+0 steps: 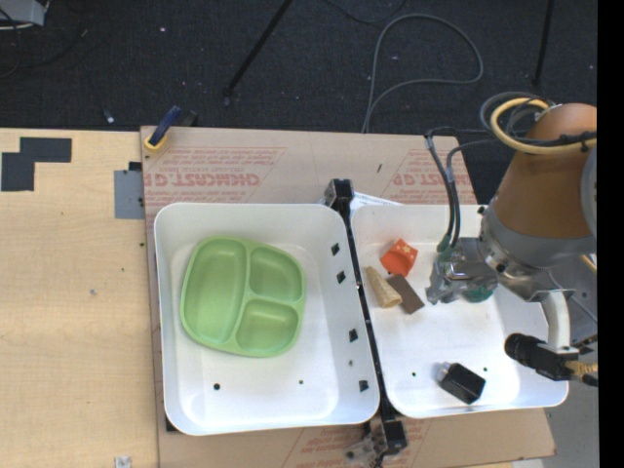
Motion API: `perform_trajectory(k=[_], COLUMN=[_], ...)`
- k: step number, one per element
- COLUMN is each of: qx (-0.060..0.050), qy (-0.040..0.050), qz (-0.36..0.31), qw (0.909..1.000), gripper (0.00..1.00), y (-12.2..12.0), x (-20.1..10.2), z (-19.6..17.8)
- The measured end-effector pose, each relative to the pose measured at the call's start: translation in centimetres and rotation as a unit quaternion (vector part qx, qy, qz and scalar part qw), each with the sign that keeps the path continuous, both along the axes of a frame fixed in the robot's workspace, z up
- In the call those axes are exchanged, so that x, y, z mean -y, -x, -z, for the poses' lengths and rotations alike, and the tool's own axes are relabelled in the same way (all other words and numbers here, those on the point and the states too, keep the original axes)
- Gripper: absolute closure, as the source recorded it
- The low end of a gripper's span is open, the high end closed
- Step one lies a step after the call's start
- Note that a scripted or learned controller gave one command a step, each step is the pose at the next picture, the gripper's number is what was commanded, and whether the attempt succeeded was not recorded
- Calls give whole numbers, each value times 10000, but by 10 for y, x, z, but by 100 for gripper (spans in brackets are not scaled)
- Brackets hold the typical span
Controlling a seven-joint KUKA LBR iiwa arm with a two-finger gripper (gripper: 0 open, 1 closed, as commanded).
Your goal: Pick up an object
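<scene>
In the right bin lie an orange-red object, a tan wooden block with a dark brown piece beside it, and a black object near the front. My gripper is low over the bin's middle, just right of the brown piece and below the orange object. A teal thing shows right behind the gripper. The arm's body hides much of the gripper.
The left bin holds a green sectioned plate. A black divider with clips runs between the bins. Cables hang along the arm. Cardboard lies under the bins, with a wooden bench to the left.
</scene>
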State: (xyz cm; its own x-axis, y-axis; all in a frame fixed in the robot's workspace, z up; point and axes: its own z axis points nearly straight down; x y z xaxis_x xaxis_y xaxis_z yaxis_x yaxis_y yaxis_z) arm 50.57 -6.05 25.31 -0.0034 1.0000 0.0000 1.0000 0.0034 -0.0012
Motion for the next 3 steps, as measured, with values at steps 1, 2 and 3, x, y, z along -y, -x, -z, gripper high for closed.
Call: perform_trajectory(k=[1,2,3], qx=[-1,6,7], qy=[0,0,0], qz=[4,7,8], qw=[10000,10000,10000], gripper=[100,100,100], y=[-18,-41,-64], x=[-44,-95,-142], z=[14,8,3])
